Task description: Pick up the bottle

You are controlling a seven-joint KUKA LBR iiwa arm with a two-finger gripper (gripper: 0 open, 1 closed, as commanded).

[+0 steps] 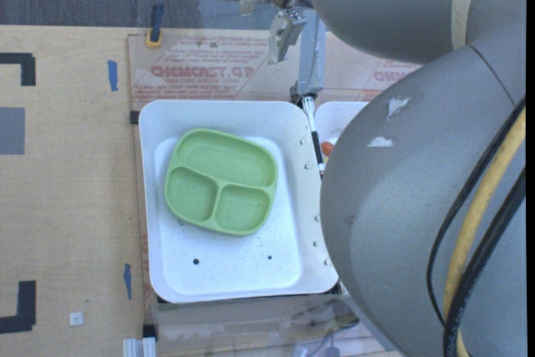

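- One green divided plate (221, 181) lies in the left white bin (167, 263).
- Grey arm (418, 205) covers most of the right bin (343, 119).
- Claw state: cannot tell.

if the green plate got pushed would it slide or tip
The green plate lies flat and low in the left bin, so it would probably slide rather than tip. It looks like moulded plastic: likely stiff and light. Its raised rim might give some grip.

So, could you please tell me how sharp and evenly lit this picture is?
In the camera view, the green divided plate and left white bin are sharp and evenly lit, with only soft shadows; the grey arm, close to the lens, looks large and slightly soft, covering most of the right bin.
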